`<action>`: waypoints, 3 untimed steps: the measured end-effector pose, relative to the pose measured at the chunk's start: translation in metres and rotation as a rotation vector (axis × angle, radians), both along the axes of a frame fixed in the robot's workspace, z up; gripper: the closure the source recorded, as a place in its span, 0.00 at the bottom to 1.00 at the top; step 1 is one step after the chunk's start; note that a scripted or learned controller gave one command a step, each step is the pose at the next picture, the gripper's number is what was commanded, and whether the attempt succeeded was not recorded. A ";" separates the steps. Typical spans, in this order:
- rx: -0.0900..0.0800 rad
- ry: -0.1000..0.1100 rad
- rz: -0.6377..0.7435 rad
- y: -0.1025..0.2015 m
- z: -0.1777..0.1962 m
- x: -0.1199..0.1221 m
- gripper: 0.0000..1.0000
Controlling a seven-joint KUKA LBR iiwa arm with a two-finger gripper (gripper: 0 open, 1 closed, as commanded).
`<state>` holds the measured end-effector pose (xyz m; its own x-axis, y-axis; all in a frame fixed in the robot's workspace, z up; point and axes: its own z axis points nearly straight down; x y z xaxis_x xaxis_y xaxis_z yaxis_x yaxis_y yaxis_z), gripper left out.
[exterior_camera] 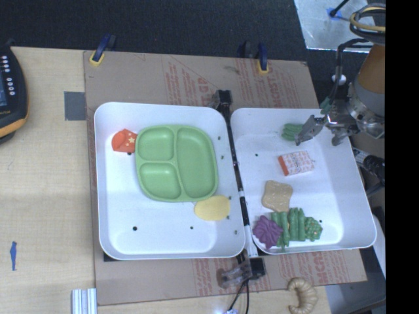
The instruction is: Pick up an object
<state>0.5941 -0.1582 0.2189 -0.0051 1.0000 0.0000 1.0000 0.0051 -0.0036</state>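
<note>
The gripper (pixel 324 128) hangs over the upper right corner of the right bin (pixel 347 195), coming in from the right edge. Its two fingers look spread, one reaching left to about the green toy (pixel 291 131), the other pointing down toward the bin's right wall; nothing can be seen pinched between them.

The green toy lies just left of the gripper, touching or almost touching the left finger's tip; which of the two, the view does not settle. It is a small dark green lump, its long axis roughly level across the view. As the nearest thing, it is my guess for the target, and the move would turn on shifting the gripper a little left so the toy sits between the fingers, not beside one.

Farther out, below and left of the gripper, a red-and-white packet (pixel 296 163) lies flat near the bin's middle. Nearer the camera sit a tan bread slice (pixel 277 195), a bunch of green beans (pixel 298 226) and a purple piece (pixel 266 229), crowded together at the bin's near edge.

The left bin (pixel 114 234) holds a green divided plate (pixel 177 162), a red toy (pixel 124 140) at its upper left and a yellow piece (pixel 213 208) at its lower right, all well apart from the gripper.
</note>
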 end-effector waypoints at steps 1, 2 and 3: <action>0.001 0.006 0.003 0.025 -0.115 0.004 0.00; -0.001 -0.003 0.000 -0.013 -0.127 0.063 0.00; 0.001 0.003 0.004 0.034 -0.128 0.018 0.00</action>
